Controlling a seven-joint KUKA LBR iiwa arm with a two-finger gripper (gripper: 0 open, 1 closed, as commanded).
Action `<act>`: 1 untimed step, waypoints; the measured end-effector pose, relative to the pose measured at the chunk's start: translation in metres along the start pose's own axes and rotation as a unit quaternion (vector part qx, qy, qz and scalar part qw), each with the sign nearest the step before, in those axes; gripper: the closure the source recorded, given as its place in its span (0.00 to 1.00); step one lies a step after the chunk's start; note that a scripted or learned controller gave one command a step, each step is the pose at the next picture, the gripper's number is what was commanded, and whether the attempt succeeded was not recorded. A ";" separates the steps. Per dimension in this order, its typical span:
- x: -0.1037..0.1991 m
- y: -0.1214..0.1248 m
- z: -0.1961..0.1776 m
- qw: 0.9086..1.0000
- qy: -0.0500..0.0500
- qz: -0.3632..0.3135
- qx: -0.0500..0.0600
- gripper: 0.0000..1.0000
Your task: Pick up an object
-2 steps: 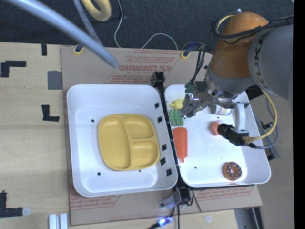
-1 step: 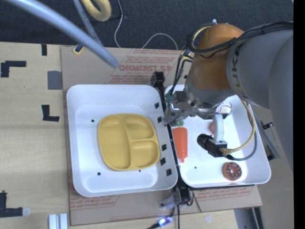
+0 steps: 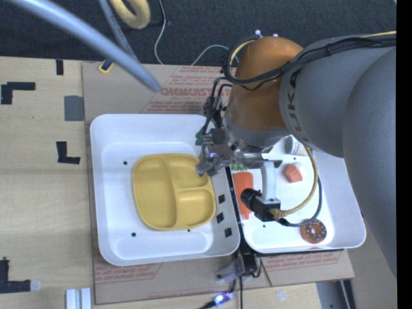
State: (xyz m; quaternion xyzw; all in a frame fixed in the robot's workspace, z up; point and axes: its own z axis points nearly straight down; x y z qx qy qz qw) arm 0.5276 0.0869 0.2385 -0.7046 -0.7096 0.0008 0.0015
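A yellow divided plate (image 3: 172, 192), three compartments, is lying flat in the left bin (image 3: 106, 172). The arm (image 3: 302, 102) is reaching in from the right, gripper (image 3: 209, 163) hanging over the plate's upper right rim; grip impossible to tell. The right bin (image 3: 341, 217) is holding an orange block (image 3: 243, 184), a smaller orange piece (image 3: 293, 173) and a brown disc (image 3: 313, 232).

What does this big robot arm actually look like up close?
The arm is a thick, rounded grey tube with dark lettering on its side. An orange band wraps it above the wrist. Black cables loop along its top, and a tan hose curls out underneath. The gripper at its tip is a small cluster of dark metal parts.
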 end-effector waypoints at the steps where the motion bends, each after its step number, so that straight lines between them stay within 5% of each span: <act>1: -0.003 0.001 0.000 1.000 -0.001 0.002 0.000 0.00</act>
